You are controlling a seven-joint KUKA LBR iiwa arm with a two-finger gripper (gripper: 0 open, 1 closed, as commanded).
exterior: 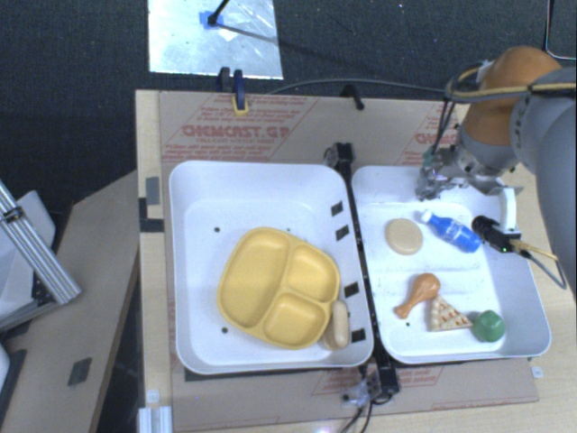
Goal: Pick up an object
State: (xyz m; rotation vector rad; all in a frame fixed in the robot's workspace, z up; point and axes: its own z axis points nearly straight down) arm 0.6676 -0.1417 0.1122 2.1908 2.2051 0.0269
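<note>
Tool [433, 186] hangs low over the 11 o'clock corner of the right bin [541, 336], close to the bin's far wall. Whether it is released or clenched I cannot tell from this slant, and nothing shows in its hold.

The nearest candidate is the blue bottle [453, 233], lying on its side just at 5 o'clock from the tool, in the far half of the bin. Its long axis runs from 10 o'clock to 4 o'clock. The white cap [425, 216] points to 10 o'clock, toward the tool, and the base points to 4 o'clock.

Several things could go wrong, in my judgement:
- The tool sits off the bottle's body, so a close at this spot would likely take only the narrow cap or nothing.
- The bottle is round and free to roll. A grip set along the long axis, not across it, could squirt it away toward 4 o'clock.
- A descent this near the corner could scrape the far wall.
- The tan disc [405, 236] lies just beside the bottle at 9 o'clock, and a wide approach could knock it.

Farther out, toward 6 o'clock, the drumstick [417, 294], the wedge [447, 316] and the green lump [488, 326] lie well apart from the tool. They look unlikely to interfere.
</note>
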